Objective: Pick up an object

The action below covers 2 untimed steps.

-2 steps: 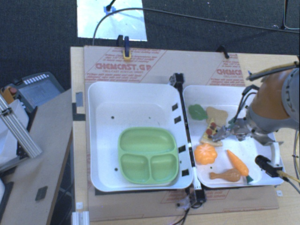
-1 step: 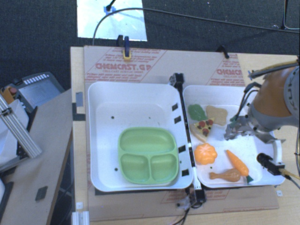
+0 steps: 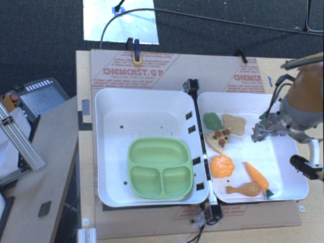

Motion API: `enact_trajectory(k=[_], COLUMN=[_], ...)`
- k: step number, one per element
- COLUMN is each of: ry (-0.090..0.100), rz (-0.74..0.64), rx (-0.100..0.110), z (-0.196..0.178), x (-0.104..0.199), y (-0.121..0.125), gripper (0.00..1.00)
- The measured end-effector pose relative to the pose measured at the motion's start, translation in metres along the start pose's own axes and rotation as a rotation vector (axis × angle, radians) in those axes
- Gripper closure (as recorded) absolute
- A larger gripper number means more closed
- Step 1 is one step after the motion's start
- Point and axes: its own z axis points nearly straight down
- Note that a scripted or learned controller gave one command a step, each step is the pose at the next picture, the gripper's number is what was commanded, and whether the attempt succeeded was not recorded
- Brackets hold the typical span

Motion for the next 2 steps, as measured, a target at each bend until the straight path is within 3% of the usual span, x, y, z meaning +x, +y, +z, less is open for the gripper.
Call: enact_trajectory(k=[2], ry=[0.000], rz=[-0.001], rx=[0.000], z=[-0.098], x=[-0.003], y=[0.002], gripper=[1.00])
